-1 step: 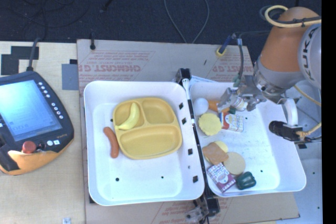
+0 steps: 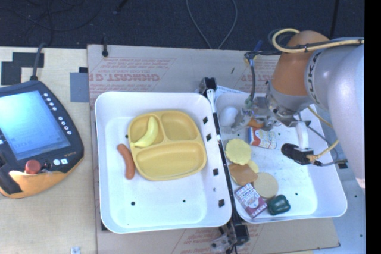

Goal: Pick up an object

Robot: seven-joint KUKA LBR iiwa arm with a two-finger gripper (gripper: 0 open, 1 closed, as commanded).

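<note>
Since the arm (image 2: 333, 86) reaches in from the right edge, its gripper (image 2: 257, 121) hangs low over the upper part of the right bin (image 2: 333, 211), where the loose clutter lies. Whether the gripper is wide, narrow or holding anything I cannot tell; the wrist hides it from above. Just below it in the frame lies a small carton (image 2: 263, 138), white with an orange end. By nearness, that is probably the thing to be picked, though I cannot tell if they touch.

The pieces crowd the right bin's left half, probably from being dropped in loose, not arranged.

Counted, the right bin holds:
- one carton
- three discs in a row running down the frame: yellow disc (image 2: 238, 151), brown disc (image 2: 242, 174) and tan disc (image 2: 266, 184), the first two touching
- one red packet (image 2: 251, 199) at the lower edge
- one green pepper (image 2: 278, 205) just beside the packet

The left bin (image 2: 119, 211), at centre frame, holds three things:
- one yellow plate (image 2: 169, 157) with three compartments
- one banana (image 2: 146, 134) in the plate's upper-left compartment
- one sausage (image 2: 126, 162) on the bin floor, against the plate's left rim
</note>
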